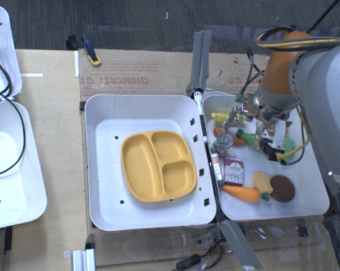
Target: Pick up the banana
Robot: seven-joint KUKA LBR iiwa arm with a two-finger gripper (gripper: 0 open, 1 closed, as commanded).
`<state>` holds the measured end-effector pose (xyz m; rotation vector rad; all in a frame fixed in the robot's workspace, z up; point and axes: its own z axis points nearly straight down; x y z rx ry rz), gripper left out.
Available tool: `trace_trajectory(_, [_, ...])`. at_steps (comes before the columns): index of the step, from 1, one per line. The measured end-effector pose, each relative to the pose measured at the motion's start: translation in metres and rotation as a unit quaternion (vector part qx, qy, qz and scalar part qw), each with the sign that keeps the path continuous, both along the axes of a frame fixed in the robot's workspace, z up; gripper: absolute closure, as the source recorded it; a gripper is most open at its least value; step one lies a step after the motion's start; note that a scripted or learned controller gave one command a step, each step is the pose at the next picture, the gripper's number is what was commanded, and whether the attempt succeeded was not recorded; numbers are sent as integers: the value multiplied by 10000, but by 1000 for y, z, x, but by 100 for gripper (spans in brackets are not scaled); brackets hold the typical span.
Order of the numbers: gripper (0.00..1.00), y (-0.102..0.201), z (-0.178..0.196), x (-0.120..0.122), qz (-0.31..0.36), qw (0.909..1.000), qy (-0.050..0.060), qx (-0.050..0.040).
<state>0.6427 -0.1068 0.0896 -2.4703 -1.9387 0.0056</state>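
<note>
The cardboard sheet [137,72] behind the bins bears red upside-down lettering, seemingly "CHEMICAL GR...", partly unclear.

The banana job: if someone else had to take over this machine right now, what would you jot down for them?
Gripper: low over the back of the right bin; whether its fingers are open or shut cannot be seen.
Banana: lying in the right bin's back left corner, beside the gripper, not lifted.
Also in that bin: a carrot, a small red box, a brown round piece.
Left bin: holds a yellow divided plate.
Done: the arm is at the right bin.
Left: grasp the banana and lift it.
</note>
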Motion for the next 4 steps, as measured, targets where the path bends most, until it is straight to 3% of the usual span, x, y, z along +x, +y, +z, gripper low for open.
trace_trajectory(1, [0, -5, -5, 10, 55, 9999, 139, 29])
trace_trajectory(2, [0, 21, 100, 16, 722, 9974, -1, 0])
trace_trajectory(3, [0, -6, 17, 20, 1026, 9947, -75, -12])
trace_trajectory(4, [0, -2, 12, 22, 1172, 9930, -112, -36])
